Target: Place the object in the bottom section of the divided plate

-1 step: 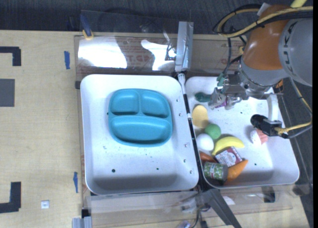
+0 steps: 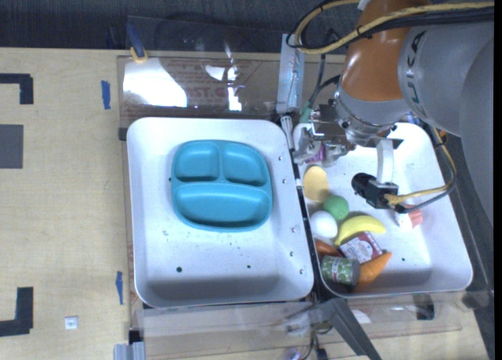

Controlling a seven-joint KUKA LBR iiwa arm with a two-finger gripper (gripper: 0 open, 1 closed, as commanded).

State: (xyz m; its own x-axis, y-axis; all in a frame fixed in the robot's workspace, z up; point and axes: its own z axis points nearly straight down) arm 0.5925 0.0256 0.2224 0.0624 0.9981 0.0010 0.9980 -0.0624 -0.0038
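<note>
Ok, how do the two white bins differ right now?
The left bin holds one item, a blue divided plate lying flat in its middle; the right bin holds a cluster of toy food, including a banana and a carrot. The gripper hangs over the right bin, not the left. Both are shallow and white.

Pale wooden bench [image 2: 55, 217] bearing two white bins: left bin [image 2: 157, 272], right bin [image 2: 439, 264], side by side

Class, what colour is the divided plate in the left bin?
Light blue; the divided plate shows best in the camera view.
</note>
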